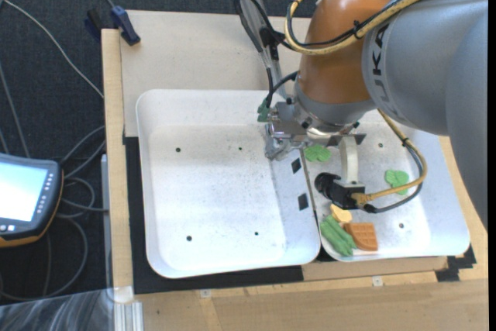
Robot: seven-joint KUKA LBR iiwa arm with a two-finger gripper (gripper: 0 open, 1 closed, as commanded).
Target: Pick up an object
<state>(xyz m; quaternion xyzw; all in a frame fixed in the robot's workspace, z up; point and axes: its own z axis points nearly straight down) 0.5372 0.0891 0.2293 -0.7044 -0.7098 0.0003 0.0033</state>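
Green pieces (336, 233), orange block (362, 236), yellow bit (341, 214), clustered at right bin's near-left corner

White speckled bins (209, 198) hold green pieces (336, 233), an orange block (362, 236) and a yellow bit (340, 212).

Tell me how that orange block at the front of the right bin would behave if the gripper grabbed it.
The orange block looks flat-sided and squat, so it probably won't roll or tip. It seems small and likely light. It lies against the green piece near the bin wall, so a push may jam it or drag its neighbour.
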